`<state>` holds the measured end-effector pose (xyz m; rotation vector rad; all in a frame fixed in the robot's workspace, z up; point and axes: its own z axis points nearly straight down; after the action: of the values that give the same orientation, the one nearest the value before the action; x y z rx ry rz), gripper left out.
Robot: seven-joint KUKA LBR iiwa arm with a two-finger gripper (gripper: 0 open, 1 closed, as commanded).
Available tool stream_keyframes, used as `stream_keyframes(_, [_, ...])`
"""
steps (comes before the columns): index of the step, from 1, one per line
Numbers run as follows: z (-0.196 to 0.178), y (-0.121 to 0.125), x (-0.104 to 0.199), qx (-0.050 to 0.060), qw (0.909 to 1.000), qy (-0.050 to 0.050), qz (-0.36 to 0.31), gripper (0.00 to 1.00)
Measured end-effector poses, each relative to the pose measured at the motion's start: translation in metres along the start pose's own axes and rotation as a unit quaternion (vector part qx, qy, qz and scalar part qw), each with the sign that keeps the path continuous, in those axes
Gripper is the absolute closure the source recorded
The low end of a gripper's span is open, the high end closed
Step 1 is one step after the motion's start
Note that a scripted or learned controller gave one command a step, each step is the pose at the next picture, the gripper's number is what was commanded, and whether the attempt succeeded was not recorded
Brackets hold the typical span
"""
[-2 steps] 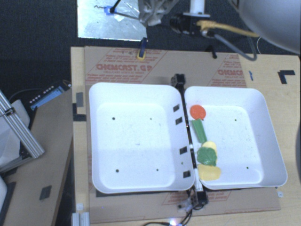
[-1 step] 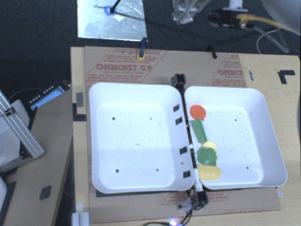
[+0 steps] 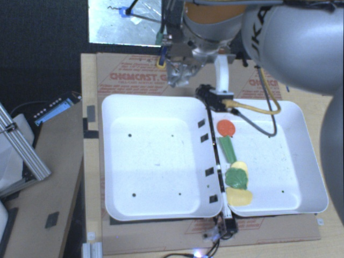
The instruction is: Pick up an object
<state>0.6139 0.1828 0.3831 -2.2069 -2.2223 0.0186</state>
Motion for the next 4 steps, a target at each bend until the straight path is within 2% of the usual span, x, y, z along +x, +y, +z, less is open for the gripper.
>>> stream_keyframes(1, [-0.012, -0.08, 0.031, -0.007, 1.0, 0.002, -0.001, 1.0])
stream_keyframes(2, [-0.015, -0.123, 0.055, -0.007, 1.0, 0.002, -0.001, 1.0])
stream_keyframes(3, [-0.027, -0.089, 0.052, -0.01, 0.9999, 0.001, 0.003, 1.0])
stream_keyframes(4, [0.004, -0.088, -0.037, -0.007, 0.9999, -0.001, 0.007, 1.0])
